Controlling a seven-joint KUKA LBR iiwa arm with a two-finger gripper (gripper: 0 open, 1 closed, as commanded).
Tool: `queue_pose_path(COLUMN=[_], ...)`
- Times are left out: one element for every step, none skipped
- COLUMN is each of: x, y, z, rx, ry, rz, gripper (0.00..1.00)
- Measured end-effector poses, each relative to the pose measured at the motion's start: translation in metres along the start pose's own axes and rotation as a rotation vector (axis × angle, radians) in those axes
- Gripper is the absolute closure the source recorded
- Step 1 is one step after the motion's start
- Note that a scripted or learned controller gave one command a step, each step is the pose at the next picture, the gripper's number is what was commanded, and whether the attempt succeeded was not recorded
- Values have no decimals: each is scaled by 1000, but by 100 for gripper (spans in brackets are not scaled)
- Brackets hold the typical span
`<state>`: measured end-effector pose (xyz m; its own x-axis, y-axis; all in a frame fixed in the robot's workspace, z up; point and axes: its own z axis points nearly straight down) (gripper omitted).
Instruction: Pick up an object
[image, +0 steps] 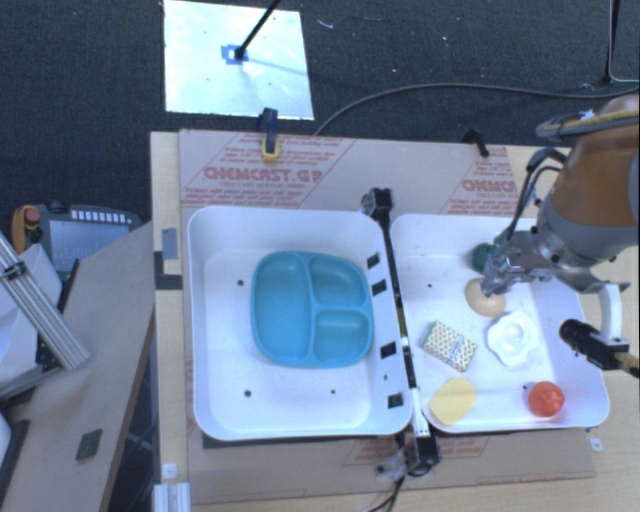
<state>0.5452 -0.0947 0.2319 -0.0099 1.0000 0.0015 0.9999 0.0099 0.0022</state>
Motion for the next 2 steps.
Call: queue_pose_path(x=[60, 118], y=[7, 5], z=[-6, -12], rx=[0, 0], ry=[1, 1], rz=[-1, -2], gripper=[100, 100])
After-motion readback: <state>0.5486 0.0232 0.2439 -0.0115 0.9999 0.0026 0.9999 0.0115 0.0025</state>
